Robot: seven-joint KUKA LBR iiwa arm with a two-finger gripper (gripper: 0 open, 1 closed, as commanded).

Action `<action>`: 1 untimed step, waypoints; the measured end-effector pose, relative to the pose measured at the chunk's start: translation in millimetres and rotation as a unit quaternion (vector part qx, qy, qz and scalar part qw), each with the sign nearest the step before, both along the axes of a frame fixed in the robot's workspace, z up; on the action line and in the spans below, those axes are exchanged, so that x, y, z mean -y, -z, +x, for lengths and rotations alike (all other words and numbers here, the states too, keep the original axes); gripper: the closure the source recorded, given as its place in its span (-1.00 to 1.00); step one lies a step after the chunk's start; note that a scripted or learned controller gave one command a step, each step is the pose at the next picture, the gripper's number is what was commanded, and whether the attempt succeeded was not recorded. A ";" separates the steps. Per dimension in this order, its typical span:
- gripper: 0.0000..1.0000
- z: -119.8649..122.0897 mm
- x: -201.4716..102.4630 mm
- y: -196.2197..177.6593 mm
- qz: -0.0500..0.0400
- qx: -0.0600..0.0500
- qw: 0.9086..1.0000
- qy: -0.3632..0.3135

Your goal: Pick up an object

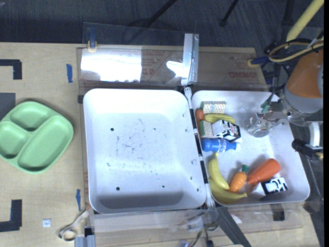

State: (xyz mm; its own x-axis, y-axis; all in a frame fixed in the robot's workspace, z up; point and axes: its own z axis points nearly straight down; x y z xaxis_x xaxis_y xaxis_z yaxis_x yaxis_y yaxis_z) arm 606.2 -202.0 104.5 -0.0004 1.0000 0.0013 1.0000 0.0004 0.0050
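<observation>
The right bin [295,161] holds several objects. A yellow banana [220,183] lies along its front left, with a small carrot [238,180] and a larger carrot [263,171] beside it. A black-and-white cube [274,186] sits at the front right. A blue bottle [218,145], a black-and-white carton [227,131], a second banana [220,119] and a small pale box [214,107] crowd the left wall. My gripper [261,121] hangs over bare bin floor at the back right, apart from all of them.
The left bin [139,148] stands beside the right one. A green divided plate [36,136] lies on the bench at far left. A clear panel [139,60] stands behind the bins. Scissors [71,230] lie at the front left corner.
</observation>
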 end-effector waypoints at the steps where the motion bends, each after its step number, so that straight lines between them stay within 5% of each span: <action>1: 1.00 30.1 -4.9 -109.9 -0.001 -0.002 0.995 0.104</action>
